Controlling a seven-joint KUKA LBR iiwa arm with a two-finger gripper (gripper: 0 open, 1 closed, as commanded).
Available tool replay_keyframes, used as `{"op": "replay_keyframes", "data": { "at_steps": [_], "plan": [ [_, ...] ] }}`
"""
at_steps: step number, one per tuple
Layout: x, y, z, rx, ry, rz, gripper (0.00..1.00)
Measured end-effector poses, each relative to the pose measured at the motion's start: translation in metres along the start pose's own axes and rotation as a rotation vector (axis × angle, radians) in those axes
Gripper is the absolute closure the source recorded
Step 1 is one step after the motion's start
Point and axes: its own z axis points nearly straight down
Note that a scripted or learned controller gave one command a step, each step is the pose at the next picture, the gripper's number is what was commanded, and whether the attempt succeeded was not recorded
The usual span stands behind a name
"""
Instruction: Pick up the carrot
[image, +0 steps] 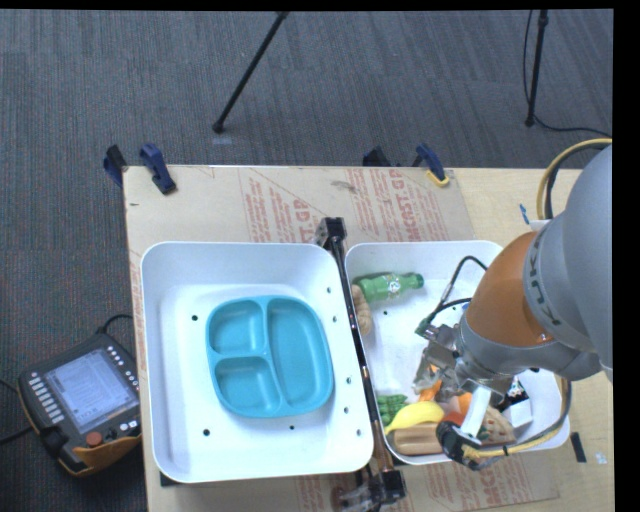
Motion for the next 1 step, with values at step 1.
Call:
{"op": "replay_keyframes", "data": {
  "at_steps": [1],
  "plan": [
    [-0.0002, 0.0000, 0.0000, 0.000, 0.000, 0.001, 0.00]
  ]
}}
